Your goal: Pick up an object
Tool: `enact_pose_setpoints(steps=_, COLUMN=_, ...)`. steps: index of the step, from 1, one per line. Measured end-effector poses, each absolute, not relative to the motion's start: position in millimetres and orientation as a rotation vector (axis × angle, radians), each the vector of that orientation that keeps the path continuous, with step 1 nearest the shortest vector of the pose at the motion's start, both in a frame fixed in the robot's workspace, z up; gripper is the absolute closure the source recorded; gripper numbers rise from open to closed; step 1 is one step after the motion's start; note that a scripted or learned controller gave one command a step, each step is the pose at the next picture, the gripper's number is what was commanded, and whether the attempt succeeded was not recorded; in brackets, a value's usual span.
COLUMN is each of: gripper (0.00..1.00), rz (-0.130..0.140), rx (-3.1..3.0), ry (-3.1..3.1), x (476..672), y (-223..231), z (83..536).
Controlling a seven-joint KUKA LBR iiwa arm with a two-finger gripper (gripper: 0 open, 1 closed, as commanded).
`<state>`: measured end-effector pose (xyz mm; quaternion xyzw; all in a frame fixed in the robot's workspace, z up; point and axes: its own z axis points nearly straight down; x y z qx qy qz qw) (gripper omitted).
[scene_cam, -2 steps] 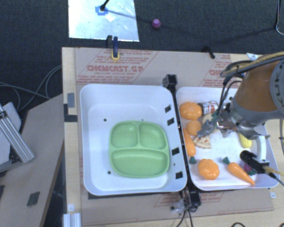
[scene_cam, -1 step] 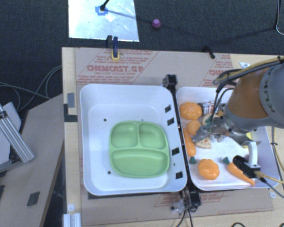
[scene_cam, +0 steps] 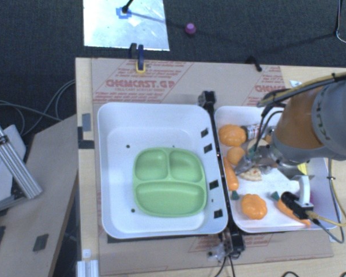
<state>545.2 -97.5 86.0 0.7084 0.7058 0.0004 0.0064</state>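
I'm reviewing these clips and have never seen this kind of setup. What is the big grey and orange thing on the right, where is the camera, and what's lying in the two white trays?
The grey and orange thing is a robot arm; it reaches in from the right, and its job is to pick up an object. One fixed camera looks down at a slant on two shallow white bins. The left bin holds a green divided plastic plate. The right bin holds toy food: a round orange fruit, a small orange pumpkin, a thin carrot along the divider and another carrot near the front corner. The two-finger gripper is low among these, beside a pale flat piece. Whether it holds anything cannot be made out.
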Motion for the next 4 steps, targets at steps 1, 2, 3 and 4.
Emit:
enact_pose_setpoints(steps=1, gripper=1.00, rz=0.003, rx=2.216, ry=2.213, x=545.4, y=-96, z=96)
enact_pose_setpoints(steps=2, gripper=1.00, rz=0.006, rx=2.212, ry=2.223, x=554.0, y=-93, z=157)
enact_pose_setpoints(steps=3, gripper=1.00, rz=0.007, rx=2.211, ry=2.223, x=559.4, y=-90, z=220)
enact_pose_setpoints(steps=4, gripper=1.00, rz=0.002, rx=2.215, ry=2.225, x=560.3, y=-90, z=224)
